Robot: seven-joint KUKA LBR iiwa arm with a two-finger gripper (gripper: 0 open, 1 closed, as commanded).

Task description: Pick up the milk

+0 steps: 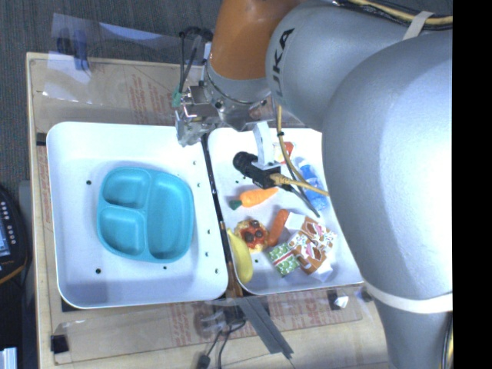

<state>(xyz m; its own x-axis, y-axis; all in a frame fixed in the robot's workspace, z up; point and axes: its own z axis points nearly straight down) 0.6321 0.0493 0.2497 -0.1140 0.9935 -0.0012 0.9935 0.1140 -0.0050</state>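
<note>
Even, bright overhead light; soft shadows, slightly blurry picture throughout.

Wooden bench [115, 83] bearing two white bins: left bin [69, 152], right bin [338, 271] touching beside it.

A turquoise tray [146, 212] lies in a white bin [69, 148]; carrot [257, 197] orange, banana [243, 260] yellow.

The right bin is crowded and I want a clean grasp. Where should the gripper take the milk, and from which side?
I take the small green-and-white carton for the milk. It lies near the bin's front wall, with a patterned box against its right and the banana close on its left. Probably best: come straight down and grip its middle across the near and far sides.
</note>
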